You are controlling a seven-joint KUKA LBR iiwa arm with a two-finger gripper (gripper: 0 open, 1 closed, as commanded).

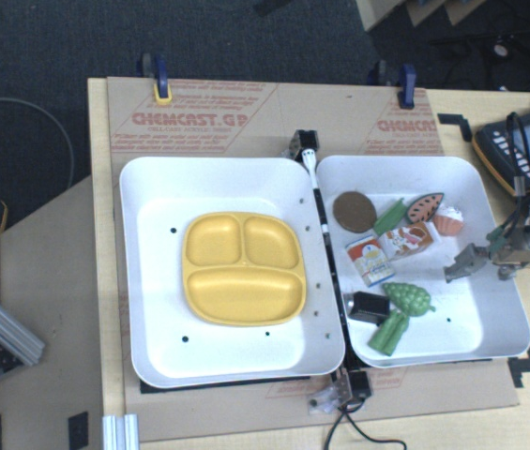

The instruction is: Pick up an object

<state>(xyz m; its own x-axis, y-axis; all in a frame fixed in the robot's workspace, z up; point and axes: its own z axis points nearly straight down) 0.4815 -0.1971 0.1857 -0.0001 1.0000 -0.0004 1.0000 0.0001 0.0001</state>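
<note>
The right white bin (pixel 452 340) holds a cluster of small items. At its back lie a brown round disc (pixel 354 211), a green piece (pixel 388 217), a watermelon slice (pixel 423 205) and a pink and white cupcake (pixel 449 220). Below them are a red and white packet (pixel 413 240) and a small printed card (pixel 370 260). Toward the front lie a black block (pixel 370 306), a green knobbly toy (pixel 408 298) and a green cylinder (pixel 387 333). My gripper (pixel 468 264) hangs low over the right side of this bin, right of the items and apart from them, with nothing visibly held.
The left white bin (pixel 152 251) carries a yellow divided plate (pixel 243 268). A black rail (pixel 322 223) runs between the bins. Blue clamps (pixel 160 78) hold the cardboard base at the back. A black and yellow device (pixel 513 148) sits at the far right.
</note>
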